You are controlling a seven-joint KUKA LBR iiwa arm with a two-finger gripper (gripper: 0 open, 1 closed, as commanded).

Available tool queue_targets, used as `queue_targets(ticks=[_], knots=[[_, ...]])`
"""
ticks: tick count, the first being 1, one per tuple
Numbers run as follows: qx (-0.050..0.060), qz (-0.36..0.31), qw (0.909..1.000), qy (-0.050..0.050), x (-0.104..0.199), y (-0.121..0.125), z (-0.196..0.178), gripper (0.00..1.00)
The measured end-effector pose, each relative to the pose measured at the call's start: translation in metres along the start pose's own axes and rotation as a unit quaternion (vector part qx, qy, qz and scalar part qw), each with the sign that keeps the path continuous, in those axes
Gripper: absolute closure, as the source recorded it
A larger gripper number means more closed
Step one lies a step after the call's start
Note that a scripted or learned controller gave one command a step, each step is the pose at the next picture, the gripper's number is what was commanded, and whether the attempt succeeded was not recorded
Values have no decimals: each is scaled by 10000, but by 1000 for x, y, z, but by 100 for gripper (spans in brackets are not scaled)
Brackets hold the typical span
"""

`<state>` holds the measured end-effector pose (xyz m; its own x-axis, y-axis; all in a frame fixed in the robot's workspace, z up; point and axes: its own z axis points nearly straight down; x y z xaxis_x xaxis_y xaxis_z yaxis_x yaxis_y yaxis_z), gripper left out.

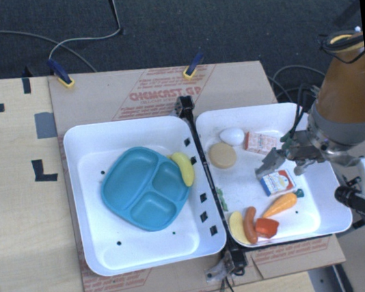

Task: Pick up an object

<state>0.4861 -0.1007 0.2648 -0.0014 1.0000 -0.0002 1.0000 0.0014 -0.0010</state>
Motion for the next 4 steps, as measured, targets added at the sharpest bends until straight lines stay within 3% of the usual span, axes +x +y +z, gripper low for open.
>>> queue_targets(ticks=[1,2,3,4], knots=[[9,8,10000,1,-53,34,53,0],[-8,2,10000,5,-45,40,160,0],[-76,-1,10000,-25,-47,132,174,0],[-14,3,10000,-12,-85,131,77,0]])
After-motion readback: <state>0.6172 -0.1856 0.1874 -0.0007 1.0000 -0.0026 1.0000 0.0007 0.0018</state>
